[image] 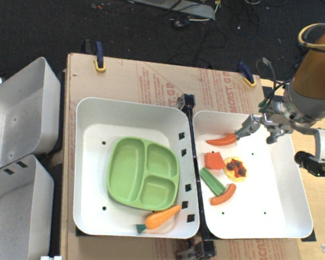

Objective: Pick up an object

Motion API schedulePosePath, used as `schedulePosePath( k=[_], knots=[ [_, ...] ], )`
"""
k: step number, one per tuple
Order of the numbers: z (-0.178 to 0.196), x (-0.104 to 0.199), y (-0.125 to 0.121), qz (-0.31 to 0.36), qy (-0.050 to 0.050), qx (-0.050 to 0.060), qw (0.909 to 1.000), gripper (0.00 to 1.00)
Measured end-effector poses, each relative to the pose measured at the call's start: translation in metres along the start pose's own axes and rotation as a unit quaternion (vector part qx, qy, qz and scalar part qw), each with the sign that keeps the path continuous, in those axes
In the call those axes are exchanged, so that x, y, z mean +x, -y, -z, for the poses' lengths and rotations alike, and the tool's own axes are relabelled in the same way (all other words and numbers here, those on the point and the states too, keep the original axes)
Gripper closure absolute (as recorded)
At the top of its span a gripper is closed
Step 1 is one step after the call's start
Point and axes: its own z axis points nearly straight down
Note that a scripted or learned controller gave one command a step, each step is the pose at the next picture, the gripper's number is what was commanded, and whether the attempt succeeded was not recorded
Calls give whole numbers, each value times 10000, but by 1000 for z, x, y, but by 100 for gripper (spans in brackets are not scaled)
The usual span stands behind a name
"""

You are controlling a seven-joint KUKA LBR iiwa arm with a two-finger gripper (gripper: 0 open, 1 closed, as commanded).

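Note:
My gripper (260,132) hangs over the back part of the right bin (268,222), open, with nothing between its fingers. Its left finger tip sits just right of a red-orange chili pepper (221,140). In front of the pepper lie a red block (214,160), a yellow round piece with dark toppings (236,168), a green stick (212,181) and an orange sausage (223,195). In the left bin (92,148) rests a green divided plate (144,174) with an orange carrot (162,217) at its front edge.
A black divider (191,158) runs between the two bins. Two spare white bins (15,118) stand off the bench at the left. Blue-yellow clamps (99,57) hold the cardboard base at the back. The right bin's front right floor is bare.

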Motion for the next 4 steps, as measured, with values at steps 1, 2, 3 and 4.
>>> schedulePosePath(
  k=[1, 2, 3, 4],
  knots=[
    [8, 0, -2, 11, 8, -64, 10000, 0],
    [-36, -3, -7, 6, 10, -51, 10000, 0],
    [-99, 2, -9, 8, 6, -46, 10000, 0],
    [-130, 2, -14, 1, 7, -127, 9999, 0]
  ],
)
